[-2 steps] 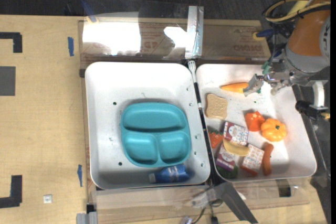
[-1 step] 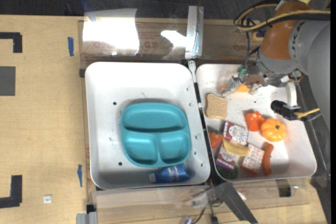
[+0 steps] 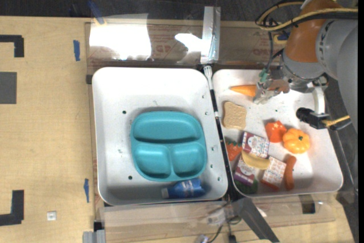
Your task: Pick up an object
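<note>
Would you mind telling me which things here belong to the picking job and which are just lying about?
Part of the job:
- gripper, low in the right bin
- orange carrot, beside the gripper
- bread slice
- small pumpkin
- red pepper

Just lying about:
- teal divided tray in the left bin
- blue bottle beneath it

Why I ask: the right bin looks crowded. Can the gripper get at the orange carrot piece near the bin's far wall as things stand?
Probably yes. The gripper hangs just right of the carrot piece, which lies alone on bare bin floor. The bread slice sits below it, apart, and the rest of the clutter lies farther toward the near side.
</note>
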{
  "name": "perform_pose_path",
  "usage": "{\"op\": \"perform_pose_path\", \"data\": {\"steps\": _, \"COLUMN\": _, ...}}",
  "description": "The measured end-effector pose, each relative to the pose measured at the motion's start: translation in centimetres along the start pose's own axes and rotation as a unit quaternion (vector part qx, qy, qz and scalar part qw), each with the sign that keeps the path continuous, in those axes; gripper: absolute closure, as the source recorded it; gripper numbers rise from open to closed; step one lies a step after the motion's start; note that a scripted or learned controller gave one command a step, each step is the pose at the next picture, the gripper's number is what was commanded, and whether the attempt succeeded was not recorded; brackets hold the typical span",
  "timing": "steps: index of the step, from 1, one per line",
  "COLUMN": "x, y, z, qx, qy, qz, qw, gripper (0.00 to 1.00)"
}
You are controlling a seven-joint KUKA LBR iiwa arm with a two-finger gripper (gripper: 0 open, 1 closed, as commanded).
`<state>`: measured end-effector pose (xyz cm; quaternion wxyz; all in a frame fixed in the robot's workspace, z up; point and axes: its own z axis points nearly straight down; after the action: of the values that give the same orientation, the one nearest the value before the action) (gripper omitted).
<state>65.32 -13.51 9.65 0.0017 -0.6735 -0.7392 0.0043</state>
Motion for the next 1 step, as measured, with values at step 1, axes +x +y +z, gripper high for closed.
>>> {"op": "perform_pose_path", "data": {"steps": 1, "x": 1.23, "y": 0.73, "z": 1.11, "qx": 0.014, "qy": 0.002, "qz": 0.208, "qw": 0.9781, "gripper": 1.0}}
